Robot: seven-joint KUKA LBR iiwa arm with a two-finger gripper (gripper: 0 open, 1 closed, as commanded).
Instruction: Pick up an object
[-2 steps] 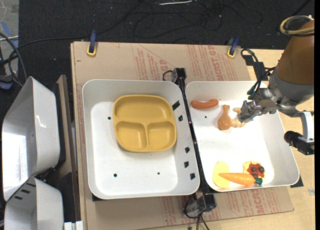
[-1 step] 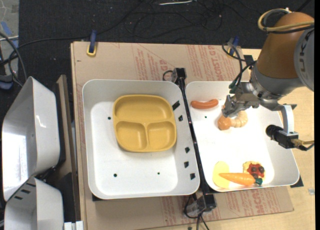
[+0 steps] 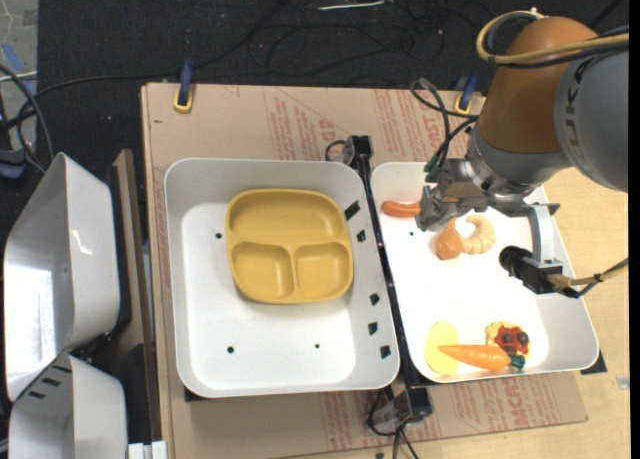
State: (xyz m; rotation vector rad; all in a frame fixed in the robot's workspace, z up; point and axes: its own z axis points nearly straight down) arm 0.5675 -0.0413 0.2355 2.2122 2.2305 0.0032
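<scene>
The right bin (image 3: pixel 545 347) holds several toy foods. A small red sausage (image 3: pixel 402 209) lies near its far left corner. An orange and cream shrimp-like piece (image 3: pixel 466 237) sits just right of it. By the bin's front edge, an orange carrot (image 3: pixel 476 355) rests on a yellow piece (image 3: pixel 440 339), with a red and yellow item (image 3: pixel 509 336) beside them. My gripper (image 3: pixel 440 207) hangs over the far part of this bin, between the sausage and the shrimp-like piece and just above them. I see nothing held in it.
The left bin (image 3: pixel 200 327) contains a yellow divided plate (image 3: pixel 290 245). A black part (image 3: pixel 522 263) on a white bracket juts from the wrist over the right bin. Cables run along the ridge between the bins. Two white containers (image 3: pixel 55 267) stand at far left.
</scene>
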